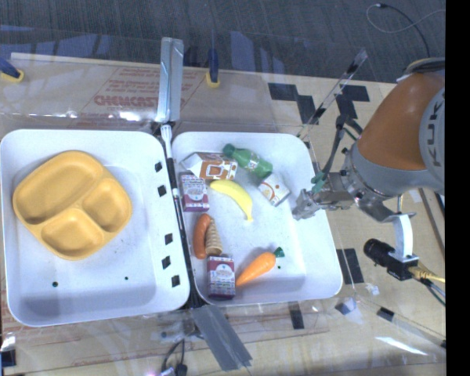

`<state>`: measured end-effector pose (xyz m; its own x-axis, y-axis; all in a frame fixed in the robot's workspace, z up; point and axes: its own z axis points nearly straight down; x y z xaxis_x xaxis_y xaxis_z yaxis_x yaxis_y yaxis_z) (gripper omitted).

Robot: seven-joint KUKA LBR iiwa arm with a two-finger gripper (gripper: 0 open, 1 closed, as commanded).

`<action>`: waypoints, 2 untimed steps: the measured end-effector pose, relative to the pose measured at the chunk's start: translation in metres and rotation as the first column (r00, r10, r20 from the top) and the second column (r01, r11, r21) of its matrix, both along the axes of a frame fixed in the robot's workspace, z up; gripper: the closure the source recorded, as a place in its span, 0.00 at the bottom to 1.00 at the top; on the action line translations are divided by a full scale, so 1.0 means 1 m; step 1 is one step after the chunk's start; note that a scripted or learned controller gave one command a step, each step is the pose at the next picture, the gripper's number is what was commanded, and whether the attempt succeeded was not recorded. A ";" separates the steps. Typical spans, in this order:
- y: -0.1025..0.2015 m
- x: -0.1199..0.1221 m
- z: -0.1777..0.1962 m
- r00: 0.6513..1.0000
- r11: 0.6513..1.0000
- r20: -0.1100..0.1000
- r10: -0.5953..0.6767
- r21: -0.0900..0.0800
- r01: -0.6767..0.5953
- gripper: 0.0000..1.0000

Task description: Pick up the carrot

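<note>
The carrot, orange with a green top, lies in the right bin near its front edge, next to a small red carton. My gripper hangs over the right rim of that bin, up and to the right of the carrot and well apart from it. Nothing shows between its fingers.
The right bin also holds a banana, a green bottle, small cartons, a hot dog and a waffle cone. A yellow divided tray sits in the left bin. A metal post stands behind the bins.
</note>
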<state>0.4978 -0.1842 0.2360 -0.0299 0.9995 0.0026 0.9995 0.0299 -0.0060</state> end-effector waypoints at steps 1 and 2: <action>-0.017 -0.022 0.000 0.983 0.983 0.001 0.183 0.001 -0.183 1.00; 0.019 -0.021 0.009 0.813 0.813 0.004 0.583 0.001 -0.583 1.00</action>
